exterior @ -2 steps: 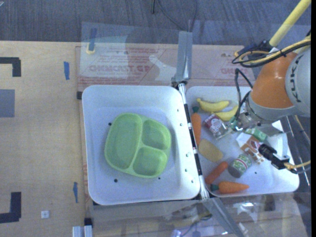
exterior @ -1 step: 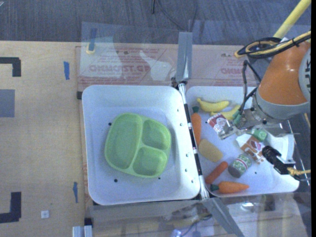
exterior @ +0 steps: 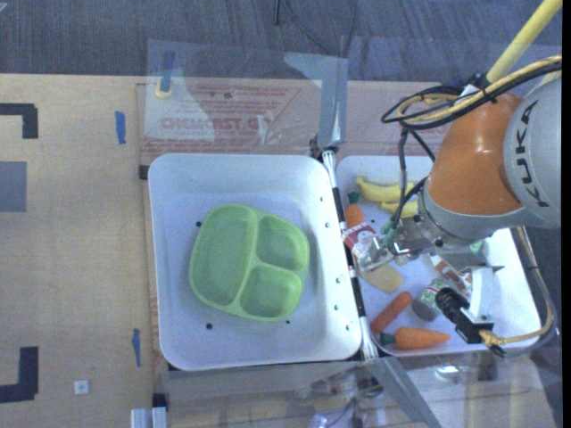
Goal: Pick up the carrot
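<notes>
Two carrots lie in the right bin [exterior: 526, 315] near its front edge. One carrot [exterior: 391, 310] lies at a slant, and the other carrot [exterior: 421, 337] lies flat just in front of it. My gripper [exterior: 389, 246] hangs over the middle of the same bin, behind both carrots and apart from them. It sits beside a red and white packet [exterior: 361, 239]. The grey and orange wrist [exterior: 473, 172] hides the rear right part of the bin.
The left bin [exterior: 178, 328] holds a green divided plate [exterior: 250, 261]. The right bin also holds a banana [exterior: 378, 188], a small orange piece [exterior: 355, 215], a tan slice [exterior: 385, 278] and a dark can [exterior: 426, 303]. A black cable fitting [exterior: 462, 317] hangs near the carrots.
</notes>
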Tool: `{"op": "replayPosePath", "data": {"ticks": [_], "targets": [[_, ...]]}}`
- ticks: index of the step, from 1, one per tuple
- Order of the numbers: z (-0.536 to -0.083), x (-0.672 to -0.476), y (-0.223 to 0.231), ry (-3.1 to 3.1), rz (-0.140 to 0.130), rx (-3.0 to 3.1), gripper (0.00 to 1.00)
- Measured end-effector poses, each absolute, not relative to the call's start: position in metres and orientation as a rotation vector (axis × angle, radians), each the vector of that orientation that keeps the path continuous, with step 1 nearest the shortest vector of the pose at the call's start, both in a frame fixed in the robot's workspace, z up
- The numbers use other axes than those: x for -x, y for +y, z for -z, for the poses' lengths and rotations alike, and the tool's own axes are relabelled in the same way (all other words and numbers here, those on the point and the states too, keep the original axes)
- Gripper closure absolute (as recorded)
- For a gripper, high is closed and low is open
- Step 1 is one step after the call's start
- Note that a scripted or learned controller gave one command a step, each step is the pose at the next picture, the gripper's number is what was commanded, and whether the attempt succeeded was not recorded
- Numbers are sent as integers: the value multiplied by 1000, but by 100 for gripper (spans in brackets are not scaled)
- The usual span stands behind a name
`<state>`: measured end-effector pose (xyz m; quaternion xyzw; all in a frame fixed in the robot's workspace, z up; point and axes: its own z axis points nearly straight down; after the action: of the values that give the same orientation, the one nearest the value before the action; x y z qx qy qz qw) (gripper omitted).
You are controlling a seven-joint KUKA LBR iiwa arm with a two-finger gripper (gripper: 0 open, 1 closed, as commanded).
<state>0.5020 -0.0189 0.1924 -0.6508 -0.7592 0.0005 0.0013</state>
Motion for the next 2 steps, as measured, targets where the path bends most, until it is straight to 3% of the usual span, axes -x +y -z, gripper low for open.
{"op": "replayPosePath", "data": {"ticks": [1,2], "targets": [[-202,-479,4,-2443,-3,1970,100],[-183,-479,31,-1993,-5,2425,100]]}}
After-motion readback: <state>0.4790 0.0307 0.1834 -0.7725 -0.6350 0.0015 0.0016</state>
